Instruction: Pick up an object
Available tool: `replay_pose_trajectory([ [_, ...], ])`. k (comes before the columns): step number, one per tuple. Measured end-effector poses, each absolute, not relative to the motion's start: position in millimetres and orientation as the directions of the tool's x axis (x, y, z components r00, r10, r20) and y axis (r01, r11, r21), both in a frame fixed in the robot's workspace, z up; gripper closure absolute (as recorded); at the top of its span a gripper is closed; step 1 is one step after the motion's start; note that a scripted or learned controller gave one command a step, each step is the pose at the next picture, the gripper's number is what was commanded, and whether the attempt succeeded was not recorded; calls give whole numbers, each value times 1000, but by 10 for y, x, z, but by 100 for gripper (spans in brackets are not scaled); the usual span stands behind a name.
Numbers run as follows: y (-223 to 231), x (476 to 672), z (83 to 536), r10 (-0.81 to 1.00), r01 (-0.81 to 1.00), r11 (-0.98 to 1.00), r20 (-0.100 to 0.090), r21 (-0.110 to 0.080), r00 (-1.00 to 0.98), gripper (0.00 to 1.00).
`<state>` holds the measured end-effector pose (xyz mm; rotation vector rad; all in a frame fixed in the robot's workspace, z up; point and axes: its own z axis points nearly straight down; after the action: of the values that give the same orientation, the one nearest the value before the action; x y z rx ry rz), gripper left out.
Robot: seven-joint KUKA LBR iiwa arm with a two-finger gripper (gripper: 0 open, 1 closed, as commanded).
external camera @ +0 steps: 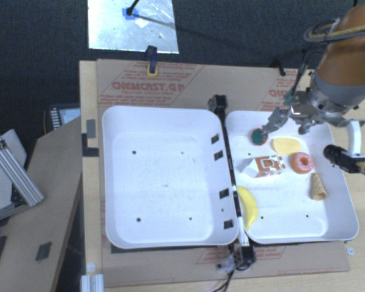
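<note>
In the right bin (344, 224), at the frame's upper right, the gripper (272, 125) hangs with fingers open beside the green ball (258, 137), which could roll away if they close off-centre.

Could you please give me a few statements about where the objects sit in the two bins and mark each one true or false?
1. The banana lies in the right bin. True.
2. The donut sits in the left bin. False: it is in the right bin.
3. The ice cream cone lies nearer the camera than the donut. True.
4. The gripper hovers over the banana. False: it is beside the green object.
</note>
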<state>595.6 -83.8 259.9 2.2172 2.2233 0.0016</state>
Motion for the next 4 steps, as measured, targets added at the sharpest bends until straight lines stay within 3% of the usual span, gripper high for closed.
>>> replay_pose_trajectory([
  [1, -1099, 5846, 1067, 1000, 1000, 4, -4, 24, -4, 0],
  [2, -1094, 5878, 1191, 1000, 999, 2, -3, 35, -2, 100],
  [3, -1104, 5872, 1183, 1000, 999, 0, -5, 33, 0, 0],
  [4, -1088, 5881, 1292, 1000, 999, 1, -2, 34, -1, 100],
])
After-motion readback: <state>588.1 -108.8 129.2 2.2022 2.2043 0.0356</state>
